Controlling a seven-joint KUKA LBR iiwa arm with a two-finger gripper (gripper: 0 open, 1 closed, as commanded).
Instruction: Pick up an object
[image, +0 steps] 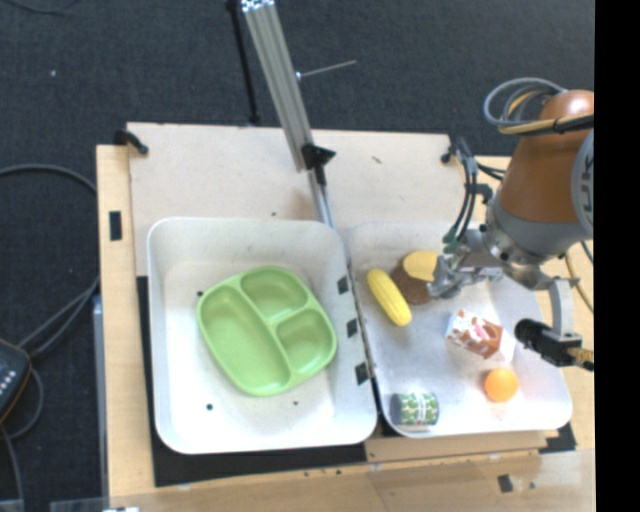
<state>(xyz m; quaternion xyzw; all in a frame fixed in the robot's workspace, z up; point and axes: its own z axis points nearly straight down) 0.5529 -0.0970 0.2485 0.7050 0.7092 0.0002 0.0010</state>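
1. Camera view: the end effector (445, 281) sits low in the right bin (560, 400), at the brown and yellow object (418, 272) just right of the corn cob (388, 297); its opening cannot be judged.
2. A packet (474, 333), an orange ball (501, 384) and a green can (415, 407) lie nearer.
3. The left bin (170, 420) holds a green divided tray (266, 328).

A robotics lab: a plywood bench (250, 175) stands on dark carpet (60, 90), bearing two white bins (170, 420) of toy food, with an aluminium camera post (280, 85) at the far side and loose cables (50, 300) at left.
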